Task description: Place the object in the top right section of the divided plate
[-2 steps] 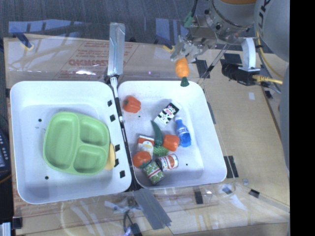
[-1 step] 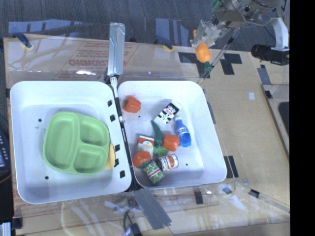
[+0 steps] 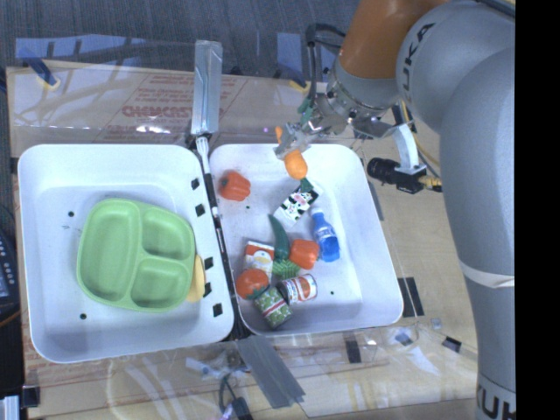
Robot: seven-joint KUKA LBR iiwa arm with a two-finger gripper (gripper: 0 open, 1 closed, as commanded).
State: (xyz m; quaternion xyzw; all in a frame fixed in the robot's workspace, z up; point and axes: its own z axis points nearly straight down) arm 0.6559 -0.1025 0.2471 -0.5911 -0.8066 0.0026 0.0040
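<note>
The gripper (image 3: 291, 150) hangs over the far edge of the right bin (image 3: 381, 269), up and to the right of the green divided plate (image 3: 136, 254); a small orange object (image 3: 297, 164) sits between its fingertips, so the jaws look pinched on it (the view is small, but the orange shape hangs right at the tips, above the bin floor); the plate itself lies in the left bin (image 3: 35, 234), well apart from the gripper, with a yellow thing (image 3: 199, 278) just beside its right rim; to the plate's right, in the other bin, lie a red pepper (image 3: 234, 185), a black-and-white carton (image 3: 296, 205), a blue bottle (image 3: 325, 237), a green pod (image 3: 280, 239), an orange-red block (image 3: 304, 253), a tomato (image 3: 252, 283) and two small cans (image 3: 287, 297), clustered near one another.
</note>
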